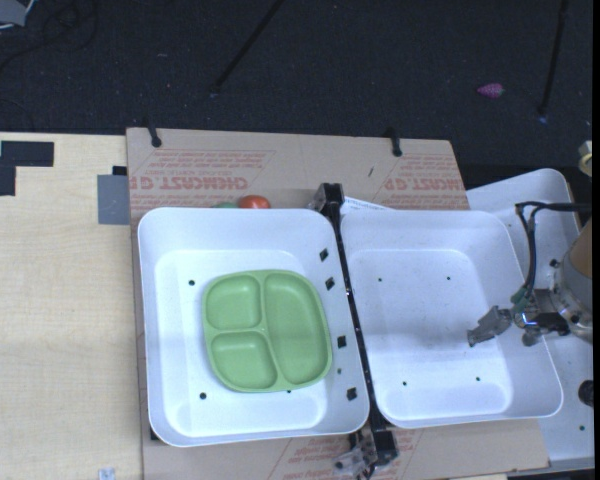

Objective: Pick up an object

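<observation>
A green divided plate [267,329], with three compartments, lies flat in the middle of the left bin [170,388], left of the frame's centre. The jaws [502,327] sit at the right of the frame, over the right-hand rim area of the right bin [430,403], reaching in from the right edge with the wrist partly cut off. One grey finger [485,328] points leftward over the bin floor; whether the jaws stand apart or together cannot be told from this angle, and nothing shows between them. The plate is well apart from the jaws, across the black divider [345,308] that joins the two bins. A small red object [254,203] peeks out just behind the upper rim of the left bin, on the cardboard [290,168] that covers the surface beneath both bins.
</observation>
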`<move>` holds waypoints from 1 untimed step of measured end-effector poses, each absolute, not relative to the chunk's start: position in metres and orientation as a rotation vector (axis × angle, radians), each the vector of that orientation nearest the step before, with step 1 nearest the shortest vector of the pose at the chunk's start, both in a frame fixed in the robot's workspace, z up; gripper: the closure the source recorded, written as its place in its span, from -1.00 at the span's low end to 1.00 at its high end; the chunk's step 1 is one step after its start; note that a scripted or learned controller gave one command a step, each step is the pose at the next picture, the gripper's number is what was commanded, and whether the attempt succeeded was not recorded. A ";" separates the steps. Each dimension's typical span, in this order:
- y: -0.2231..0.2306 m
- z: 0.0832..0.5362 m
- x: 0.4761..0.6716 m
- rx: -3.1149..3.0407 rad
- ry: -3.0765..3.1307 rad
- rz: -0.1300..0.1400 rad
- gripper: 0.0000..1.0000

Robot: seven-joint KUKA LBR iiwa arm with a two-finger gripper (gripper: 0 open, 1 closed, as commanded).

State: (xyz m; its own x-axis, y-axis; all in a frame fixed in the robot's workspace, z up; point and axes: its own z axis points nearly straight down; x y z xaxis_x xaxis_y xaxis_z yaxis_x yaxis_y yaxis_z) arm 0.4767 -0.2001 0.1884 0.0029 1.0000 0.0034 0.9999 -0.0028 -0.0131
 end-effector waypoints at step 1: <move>-0.200 0.193 0.479 -2.220 -2.218 0.003 -1.00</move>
